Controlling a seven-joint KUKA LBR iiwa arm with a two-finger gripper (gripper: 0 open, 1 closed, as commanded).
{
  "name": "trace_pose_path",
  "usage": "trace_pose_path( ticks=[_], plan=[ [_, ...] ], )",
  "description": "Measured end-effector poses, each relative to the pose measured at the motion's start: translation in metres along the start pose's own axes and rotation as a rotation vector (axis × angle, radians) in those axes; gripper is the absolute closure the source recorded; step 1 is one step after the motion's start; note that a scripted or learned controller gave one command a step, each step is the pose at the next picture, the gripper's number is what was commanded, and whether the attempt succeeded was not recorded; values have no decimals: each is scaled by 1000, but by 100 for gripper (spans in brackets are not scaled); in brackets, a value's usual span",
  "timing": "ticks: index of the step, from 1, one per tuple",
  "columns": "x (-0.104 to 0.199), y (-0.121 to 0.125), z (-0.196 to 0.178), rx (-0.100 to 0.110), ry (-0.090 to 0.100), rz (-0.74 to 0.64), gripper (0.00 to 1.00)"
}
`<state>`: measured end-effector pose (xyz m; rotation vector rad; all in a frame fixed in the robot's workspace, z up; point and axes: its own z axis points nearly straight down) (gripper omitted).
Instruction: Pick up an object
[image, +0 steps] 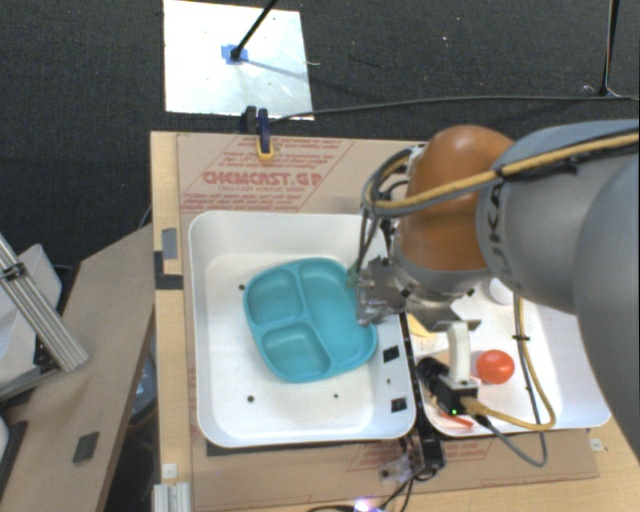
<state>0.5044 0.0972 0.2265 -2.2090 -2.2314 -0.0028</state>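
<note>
Beside the tool (372, 298) — teal tray (305, 320), touching.

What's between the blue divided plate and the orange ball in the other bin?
In the camera view, the gripper hangs at the teal divided plate's right edge, and the bins' adjoining walls run between the plate and the orange ball.

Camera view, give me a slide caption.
Grey arm reaches over a teal divided tray in the left bin; orange ball alongside.

My arm (520, 210) covers the right bin (590, 400); the teal tray (305, 318) fills the left bin's (215, 300) middle, bare floor around it
</note>
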Motion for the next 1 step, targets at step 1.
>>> trace_pose_path(
  ticks=[1],
  plan=[
    [-3, 1, -1, -1, -2, 6, 0]
  ],
)
